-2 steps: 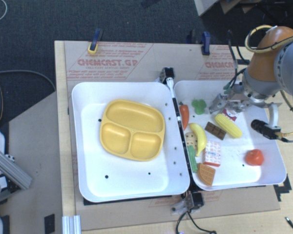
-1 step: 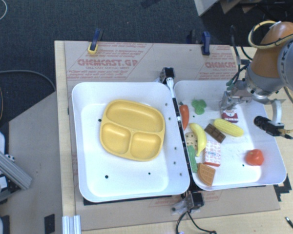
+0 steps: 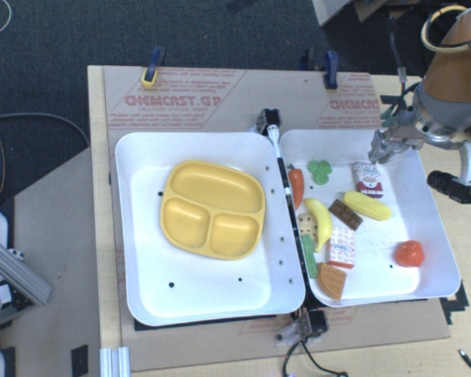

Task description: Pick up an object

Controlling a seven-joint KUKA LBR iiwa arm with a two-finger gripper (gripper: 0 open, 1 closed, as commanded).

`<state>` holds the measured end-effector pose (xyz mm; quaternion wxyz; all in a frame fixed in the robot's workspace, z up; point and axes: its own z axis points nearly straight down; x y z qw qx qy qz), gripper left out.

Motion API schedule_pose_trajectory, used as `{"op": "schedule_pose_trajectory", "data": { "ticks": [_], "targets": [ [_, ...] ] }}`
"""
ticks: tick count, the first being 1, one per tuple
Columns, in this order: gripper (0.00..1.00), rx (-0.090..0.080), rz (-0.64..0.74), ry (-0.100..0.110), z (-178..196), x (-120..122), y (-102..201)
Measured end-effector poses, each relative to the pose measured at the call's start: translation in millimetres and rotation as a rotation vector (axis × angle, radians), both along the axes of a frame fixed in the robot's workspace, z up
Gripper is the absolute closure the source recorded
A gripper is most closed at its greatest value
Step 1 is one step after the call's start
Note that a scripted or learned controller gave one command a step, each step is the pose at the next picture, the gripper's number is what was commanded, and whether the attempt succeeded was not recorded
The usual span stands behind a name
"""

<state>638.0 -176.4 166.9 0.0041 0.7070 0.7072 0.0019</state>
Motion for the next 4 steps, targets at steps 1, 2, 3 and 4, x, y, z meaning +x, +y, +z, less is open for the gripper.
{"op": "schedule_pose_trajectory", "data": {
  "ticks": [1, 2, 3, 4],
  "targets": [
    [1.00, 0.000, 0.000, -0.001, 54.8, 1.7, -0.5],
    [1.00, 0.006, 0.006, 0.010, 51.8, -0.3, 55.1],
    [1.00, 0.006, 0.004, 0.012, 50.2, -13.9, 97.1],
    [1.00, 0.006, 0.005, 0.011, 60.9, -34.6, 145.6]
  ]
}}
